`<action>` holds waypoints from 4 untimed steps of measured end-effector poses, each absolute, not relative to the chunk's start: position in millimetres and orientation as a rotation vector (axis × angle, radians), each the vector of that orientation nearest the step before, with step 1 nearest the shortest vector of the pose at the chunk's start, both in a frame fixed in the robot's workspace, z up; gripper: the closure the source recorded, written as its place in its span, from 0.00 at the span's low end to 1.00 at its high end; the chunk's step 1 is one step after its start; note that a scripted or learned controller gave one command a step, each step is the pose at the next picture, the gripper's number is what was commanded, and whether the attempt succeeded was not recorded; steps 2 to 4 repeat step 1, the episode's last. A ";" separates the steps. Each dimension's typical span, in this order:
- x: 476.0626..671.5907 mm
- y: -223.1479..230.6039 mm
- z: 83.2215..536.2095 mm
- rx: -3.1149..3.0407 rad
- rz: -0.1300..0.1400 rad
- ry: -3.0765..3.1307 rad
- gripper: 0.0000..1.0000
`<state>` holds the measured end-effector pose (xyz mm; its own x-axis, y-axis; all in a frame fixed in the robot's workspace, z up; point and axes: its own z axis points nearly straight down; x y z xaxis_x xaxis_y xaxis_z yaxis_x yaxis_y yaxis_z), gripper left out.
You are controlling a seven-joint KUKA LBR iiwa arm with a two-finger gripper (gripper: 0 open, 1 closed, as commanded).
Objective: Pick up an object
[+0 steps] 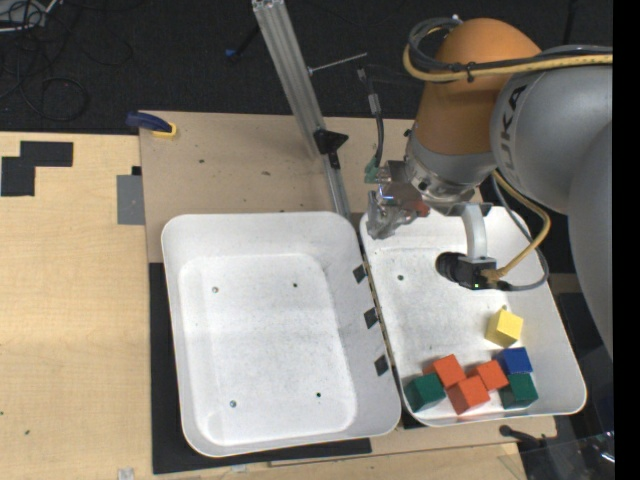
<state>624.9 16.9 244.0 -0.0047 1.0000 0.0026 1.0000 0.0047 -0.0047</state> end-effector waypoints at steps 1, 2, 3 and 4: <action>618.3 70.1 249.6 -2.214 0.001 -2.224 1.00; 618.3 70.1 249.6 -2.214 0.001 -2.224 1.00; 618.3 70.1 249.6 -2.214 0.001 -2.224 1.00; 618.3 70.1 249.6 -2.214 0.001 -2.224 1.00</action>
